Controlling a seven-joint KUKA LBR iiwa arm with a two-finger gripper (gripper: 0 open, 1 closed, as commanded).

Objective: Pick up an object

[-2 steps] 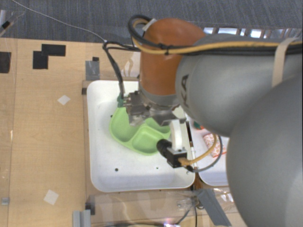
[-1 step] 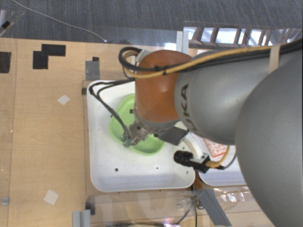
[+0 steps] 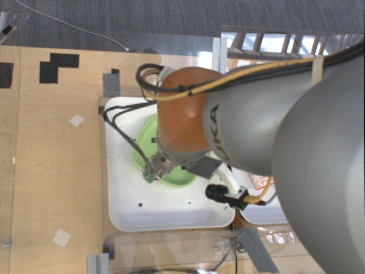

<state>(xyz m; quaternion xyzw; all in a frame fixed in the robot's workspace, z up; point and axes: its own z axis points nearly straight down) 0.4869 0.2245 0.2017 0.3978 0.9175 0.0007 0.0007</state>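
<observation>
Over the left white bin (image 3: 131, 210), the arm (image 3: 245, 124) is reached in from the right, its orange band (image 3: 182, 116) hanging above the bin's middle and the gripper (image 3: 151, 174) pointed down toward the bin floor. A pale green object (image 3: 177, 177), flat and rounded like a dish or lid, is seen lying in that bin, partly covered by the wrist; its near rim lies just beside the gripper, and its far edge rises past the orange band toward the bin's back wall. Whether anything is gripped cannot be told, since the tool's tip is small, dark and half hidden under the wrist.

Several failures may be judged possible from here. A thin, smooth rim could be slipped off if it is caught only at its edge, and the object might be tilted or pushed along the bin floor rather than lifted. If the tip is driven down onto the broad face instead of astride the rim, nothing would be closed upon. The loose black cables (image 3: 122, 127) draped over the bin's left side could also be snagged on the bin wall during a lift.
</observation>
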